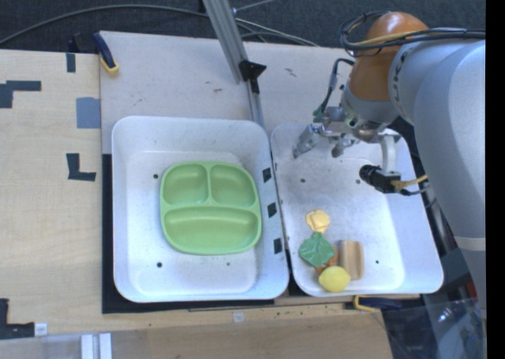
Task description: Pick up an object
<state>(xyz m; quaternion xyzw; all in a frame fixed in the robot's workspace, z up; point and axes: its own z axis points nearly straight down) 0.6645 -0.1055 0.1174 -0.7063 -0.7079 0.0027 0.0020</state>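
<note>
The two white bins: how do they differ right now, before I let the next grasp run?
The left bin holds a green divided plate; the right bin holds small items clustered at its near end: a yellow lemon, a green leafy piece, a tan block and a pale yellow piece. The gripper hangs over the right bin's far end, not the left bin. Both are shallow and white.

We cannot make out the tips of the gripper (319, 144); they are small and blurred against the right bin (410, 267). The arm (442, 113) is cut off by the picture's right side, and the slanted metal bar (221, 14) by the top. An orange piece (324, 270) lies mostly hidden under the green leaf-shaped toy (316, 250), so we cannot tell what it is.
</note>
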